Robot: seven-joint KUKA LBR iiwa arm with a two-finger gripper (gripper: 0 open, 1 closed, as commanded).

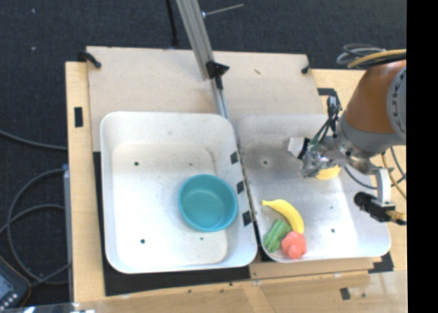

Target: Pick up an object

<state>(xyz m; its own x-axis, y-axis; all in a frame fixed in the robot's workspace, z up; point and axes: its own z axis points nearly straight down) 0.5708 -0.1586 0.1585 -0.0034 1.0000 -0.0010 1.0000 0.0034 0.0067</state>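
Two white bins sit side by side on the worktop point(157, 82). Left bin point(137, 140) has a teal bowl point(207, 202) toward its near right, upright. Right bin point(274, 137) has three items clustered at the near left corner: a banana point(287, 213), a green vegetable point(275, 234) just beside and nearer than it, and a red fruit-shaped piece point(294, 245) touching the green one on its right. Arm point(376, 109) comes in from the right, orange band visible. Pincer point(316, 163) is down in the right bin, mid-right area, well apart from the banana cluster. Something yellow point(329, 172) shows just beside the pincer's near-right side, partly hidden by it; can't identify it. Can't tell whether the pincer is open or closed, or whether the yellow thing is in its grip. A slanted metal pole point(195, 24) stands at the far side between the bins.
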